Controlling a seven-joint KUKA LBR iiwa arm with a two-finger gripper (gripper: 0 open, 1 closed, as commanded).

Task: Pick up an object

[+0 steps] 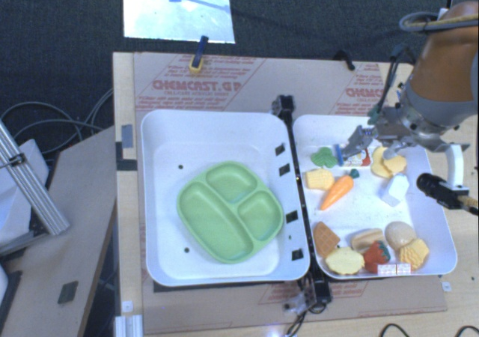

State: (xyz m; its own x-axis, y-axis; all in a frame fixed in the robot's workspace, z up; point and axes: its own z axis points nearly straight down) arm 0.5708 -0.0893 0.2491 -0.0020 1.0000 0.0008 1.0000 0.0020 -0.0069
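Toy food fills the right bin (447, 253), and I use the orange carrot (338, 190) at its middle as my landmark. My gripper (358, 141) hangs just above and beyond the carrot, over the bin's far half; its fingers look spread apart with nothing between them. A green leafy piece (324, 156) lies just beyond the carrot, a yellow block (319, 179) beside it toward the left bin (217, 124). That bin, well left of the carrot, carries a green divided plate (230, 211).
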